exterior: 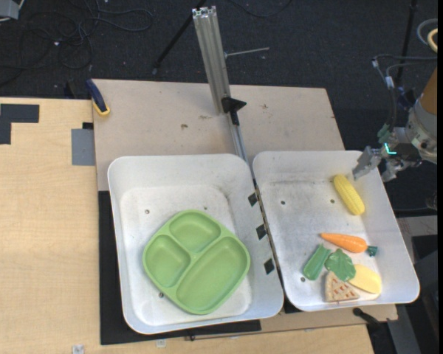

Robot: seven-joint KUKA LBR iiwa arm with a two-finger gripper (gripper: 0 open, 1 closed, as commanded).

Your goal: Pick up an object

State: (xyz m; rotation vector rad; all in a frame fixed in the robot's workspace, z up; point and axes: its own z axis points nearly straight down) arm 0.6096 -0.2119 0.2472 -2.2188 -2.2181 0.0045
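The corn cob (348,195) is lying in the right bin (295,198), up near its far right corner and tilted along the rim; I am treating it as the likeliest thing to pick, since it is sitting nearest the hand (378,162); below it the carrot (345,242) is lying apart from it, and beyond that the green vegetable (329,263), the waffle wedge (342,289) and the yellow slice (365,279) are crowding together at the near corner, touching or overlapping.

What I am worrying about: the corn is round and smooth, so, as I judge it, a closing hand may be squeezing it sideways and letting it roll out; it is also lying close to the bin wall, so one finger could be catching the rim on the way down; in the near pile, a grasp could be dragging two pieces or slipping off a flat one.

The hand is hovering over the bin's right rim, just beside the corn and touching nothing that I am seeing; it is carrying nothing; how far it is spread I cannot tell at this size.

In the left bin (133,183) the green divided plate (196,261) is resting on the surface side, well apart.
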